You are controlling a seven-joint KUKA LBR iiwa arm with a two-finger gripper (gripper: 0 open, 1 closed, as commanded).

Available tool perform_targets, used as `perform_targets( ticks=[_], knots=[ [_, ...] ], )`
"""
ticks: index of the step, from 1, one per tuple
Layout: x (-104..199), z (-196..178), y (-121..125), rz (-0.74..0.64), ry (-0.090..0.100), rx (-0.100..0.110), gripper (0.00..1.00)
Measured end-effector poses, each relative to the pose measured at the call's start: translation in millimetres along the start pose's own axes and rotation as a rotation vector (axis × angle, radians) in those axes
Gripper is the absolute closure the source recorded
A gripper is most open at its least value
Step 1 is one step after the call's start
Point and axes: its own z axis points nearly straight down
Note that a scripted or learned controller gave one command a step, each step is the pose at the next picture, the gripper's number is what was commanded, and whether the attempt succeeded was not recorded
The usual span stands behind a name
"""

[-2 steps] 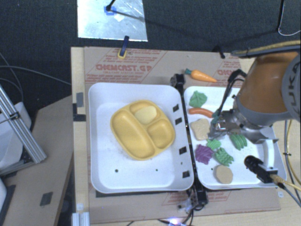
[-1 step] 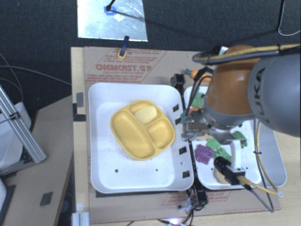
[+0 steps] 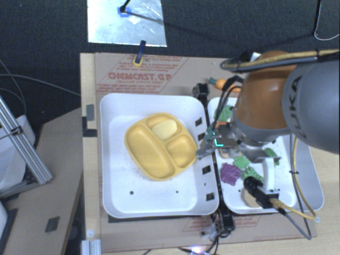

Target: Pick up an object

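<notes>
The gripper (image 3: pixel 208 149) hangs over the divide between the bins, near the tray's (image 3: pixel 159 145) right edge; I cannot tell its state. To pick well, it should settle squarely over one thing. The tray lies mid left bin (image 3: pixel 119 195). Purple scrap (image 3: pixel 229 172) lies in the right bin (image 3: pixel 313 195). Bench (image 3: pixel 58 158) beyond.

You see a yellow three-compartment tray (image 3: pixel 159 145) lying flat in the left bin (image 3: pixel 114 195); purple (image 3: pixel 229 173) and green (image 3: pixel 240 162) pieces lie in the right bin (image 3: pixel 313 195).
</notes>
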Motion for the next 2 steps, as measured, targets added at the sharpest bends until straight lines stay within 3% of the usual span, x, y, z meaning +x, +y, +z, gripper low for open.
perform_targets(
  ticks=[1, 2],
  knots=[
    [13.4, -30.9, 42.2, -0.004, 0.0, -0.005, 0.0],
    [12.6, -39.8, 40.6, -0.008, 0.0, -0.002, 1.0]
  ],
)
